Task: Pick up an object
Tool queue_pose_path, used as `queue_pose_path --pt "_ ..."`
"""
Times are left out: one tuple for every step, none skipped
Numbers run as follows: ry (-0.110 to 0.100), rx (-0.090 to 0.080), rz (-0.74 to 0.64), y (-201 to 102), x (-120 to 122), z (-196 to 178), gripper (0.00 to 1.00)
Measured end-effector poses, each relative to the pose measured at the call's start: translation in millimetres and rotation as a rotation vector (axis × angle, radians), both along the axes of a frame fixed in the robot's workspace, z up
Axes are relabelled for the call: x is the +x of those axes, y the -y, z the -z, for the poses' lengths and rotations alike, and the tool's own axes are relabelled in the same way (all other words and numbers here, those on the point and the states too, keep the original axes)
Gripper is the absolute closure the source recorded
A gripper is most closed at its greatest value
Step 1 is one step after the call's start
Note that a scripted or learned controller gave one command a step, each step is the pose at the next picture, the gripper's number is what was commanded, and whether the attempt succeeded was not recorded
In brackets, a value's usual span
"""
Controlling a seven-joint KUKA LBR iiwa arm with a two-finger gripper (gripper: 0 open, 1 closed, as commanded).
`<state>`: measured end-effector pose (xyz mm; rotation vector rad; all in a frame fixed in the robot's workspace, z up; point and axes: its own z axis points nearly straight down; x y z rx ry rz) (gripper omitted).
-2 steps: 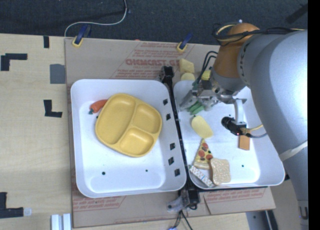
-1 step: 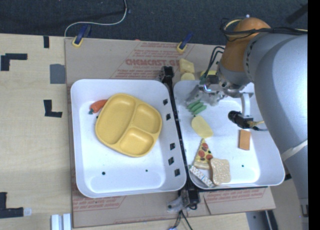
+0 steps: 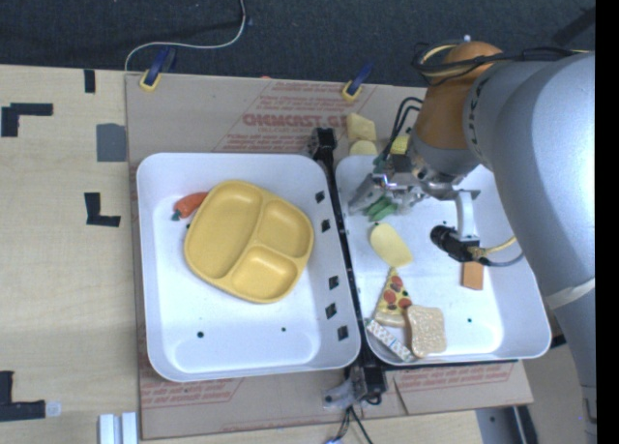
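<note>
Arm [image 3: 522, 113] is reaching in from the right, gripper [image 3: 387, 191] hanging low at the right bin's [image 3: 503, 336] upper left; can't tell its grip; potato [image 3: 391, 244] is lying just below it; yellow plate [image 3: 249, 240] is sitting in the left bin [image 3: 164, 336]

A robotics lab bench: two white bins [image 3: 160, 336] on clamped cardboard [image 3: 242, 113], black tape marks [image 3: 24, 118] at nine o'clock, cable [image 3: 232, 7] at twelve, toy food [image 3: 390, 244] inside.
</note>
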<state>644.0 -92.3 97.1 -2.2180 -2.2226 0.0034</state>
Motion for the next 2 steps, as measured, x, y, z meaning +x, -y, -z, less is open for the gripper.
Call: queue_pose_path --pt "0.003 0.0 0.0 22.2 24.7 12.7 0.0" --pt "0.001 -0.001 0.001 3.5 -6.8 12.3 0.0"
